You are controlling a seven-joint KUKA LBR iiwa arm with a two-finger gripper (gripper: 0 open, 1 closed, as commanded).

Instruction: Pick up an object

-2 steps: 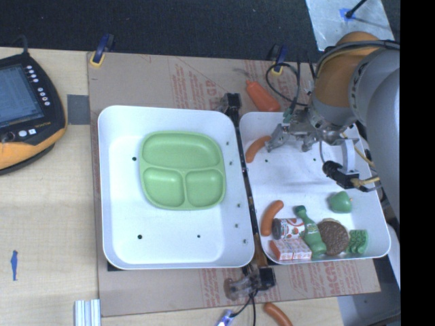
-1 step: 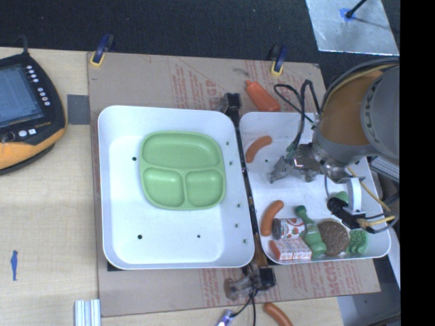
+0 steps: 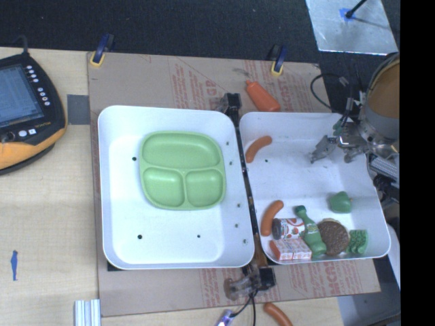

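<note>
Desk (image 3: 47,209): pale wood, overlaid with a brown cardboard sheet (image 3: 170,80) held by two clips at its far edge.
Left bin (image 3: 115,182): shallow, white, smooth plastic with rounded corners; it holds a light green divided plate (image 3: 182,169) with three compartments.
Right bin (image 3: 299,175): same make; its right rim is partly covered by the arm.
Arm (image 3: 384,100): cut off at the right edge, only the rounded wrist housing and cables can be seen.
Hand (image 3: 334,148): over the far right part of the right bin, thin metal fingers spread apart, nothing between them.
Pendant (image 3: 24,114): orange and grey, screen cut off at the left edge.
Near-corner cluster: a brown round patty (image 3: 333,236), a green bottle (image 3: 310,231), a red-and-white carton (image 3: 292,240) (print too small to read), a green leafy piece (image 3: 358,242), all crowded together.
Green lump (image 3: 339,201): alone, just above the cluster.
Sausages: one (image 3: 257,147) near the far left of the right bin, one (image 3: 270,216) by its left wall.
Carrot (image 3: 262,96): orange, on the cardboard beyond the bins.
</note>
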